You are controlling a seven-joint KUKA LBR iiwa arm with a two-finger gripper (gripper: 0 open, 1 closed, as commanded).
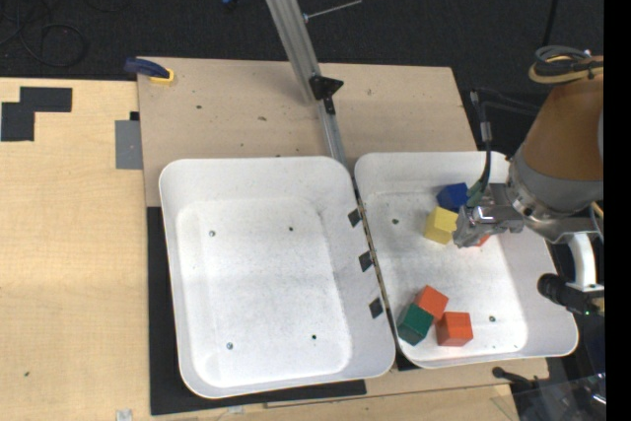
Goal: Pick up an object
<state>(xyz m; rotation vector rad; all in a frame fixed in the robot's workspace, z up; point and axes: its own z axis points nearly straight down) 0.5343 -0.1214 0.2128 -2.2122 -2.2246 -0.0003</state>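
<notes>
Reaching in from the right, the gripper (473,230) hangs low in the right bin (493,168), just beside the yellow block (441,226) and blue block (454,195); its grip cannot be told. Two orange blocks (444,314) and a green block (415,323) lie near the front.

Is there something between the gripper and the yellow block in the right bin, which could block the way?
Nothing visible stands between them. The gripper is just to the right of the yellow block in the right bin. The blue block lies behind the yellow one, off that line.
</notes>
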